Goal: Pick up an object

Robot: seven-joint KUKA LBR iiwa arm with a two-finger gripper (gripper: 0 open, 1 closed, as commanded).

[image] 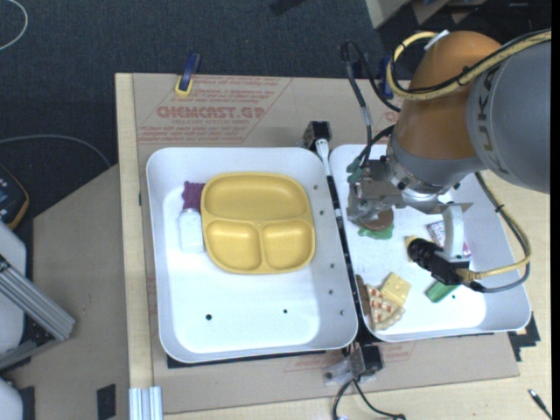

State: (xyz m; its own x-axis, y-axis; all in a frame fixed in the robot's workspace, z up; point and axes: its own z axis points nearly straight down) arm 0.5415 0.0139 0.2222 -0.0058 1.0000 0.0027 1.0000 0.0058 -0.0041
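- The grey arm's two-finger gripper (pixel 374 210) is down in the shallow white right-hand bin (pixel 499 313), over a brownish-green object (pixel 378 229).
- Nothing looks lifted; whether it grips, I cannot tell.

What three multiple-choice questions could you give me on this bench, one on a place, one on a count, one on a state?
1. Where does the yellow tray lie?
A. left bin
B. right bin
C. floor

2. How many compartments does the tray have?
A. one
B. three
C. five

3. How does the tray sit?
A. face up
B. flipped over
C. on edge

Answers: 1 A, it rests inside the left bin. 2 B, one wide section above two smaller ones. 3 A, its hollows open upward. The gripper is over the right bin.
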